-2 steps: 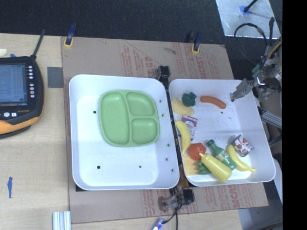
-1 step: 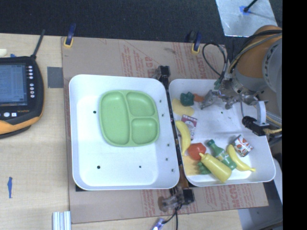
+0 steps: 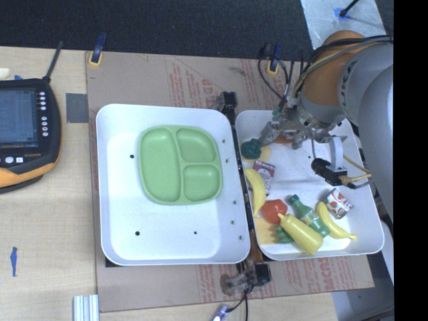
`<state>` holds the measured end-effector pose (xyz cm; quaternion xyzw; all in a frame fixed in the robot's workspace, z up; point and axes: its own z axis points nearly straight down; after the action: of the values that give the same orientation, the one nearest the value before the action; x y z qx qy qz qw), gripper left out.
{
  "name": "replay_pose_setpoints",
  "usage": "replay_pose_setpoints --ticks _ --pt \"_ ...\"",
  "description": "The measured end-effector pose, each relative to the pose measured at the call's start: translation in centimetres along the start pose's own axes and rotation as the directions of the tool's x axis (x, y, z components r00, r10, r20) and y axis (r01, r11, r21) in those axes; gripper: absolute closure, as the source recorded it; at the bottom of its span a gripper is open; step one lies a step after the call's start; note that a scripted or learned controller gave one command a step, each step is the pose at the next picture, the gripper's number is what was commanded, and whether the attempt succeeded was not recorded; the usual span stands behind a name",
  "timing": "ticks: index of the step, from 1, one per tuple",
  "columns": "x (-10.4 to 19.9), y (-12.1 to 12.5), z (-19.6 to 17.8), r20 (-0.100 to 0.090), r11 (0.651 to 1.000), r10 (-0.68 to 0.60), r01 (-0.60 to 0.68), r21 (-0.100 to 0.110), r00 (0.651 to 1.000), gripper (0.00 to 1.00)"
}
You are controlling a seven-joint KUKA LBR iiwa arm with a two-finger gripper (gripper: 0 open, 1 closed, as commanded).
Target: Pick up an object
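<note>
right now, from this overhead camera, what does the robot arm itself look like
A bulky grey rounded arm with an orange band above the wrist. Below it, a small grey metal gripper with black and yellow cables looping around the wrist, plus a black fitting on the side.

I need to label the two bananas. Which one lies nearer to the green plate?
The banana by the right bin's left wall, beside the red tomato. The other banana lies near the right edge.

Glossy white plastic bins, matt green plastic plate (smooth), brown cardboard bench sheet
</note>
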<state>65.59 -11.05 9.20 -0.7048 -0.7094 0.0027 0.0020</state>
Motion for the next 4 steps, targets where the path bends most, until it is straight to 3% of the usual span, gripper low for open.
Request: replay_pose_setpoints --ticks 1,2,3,4 --pt "1.4 0.0 0.0 -0.001 1.000 0.000 0.000 0.001 1.000 0.00" --pt "1.3 0.0 -1.0 -0.001 1.000 -0.003 0.003 0.003 1.000 1.00" --pt "1.3 0.0 -1.0 -0.001 1.000 -0.003 0.003 0.004 1.000 0.00" --pt "0.8 -7.9 0.1 0.000 1.000 0.001 -0.001 -0.001 1.000 0.00"
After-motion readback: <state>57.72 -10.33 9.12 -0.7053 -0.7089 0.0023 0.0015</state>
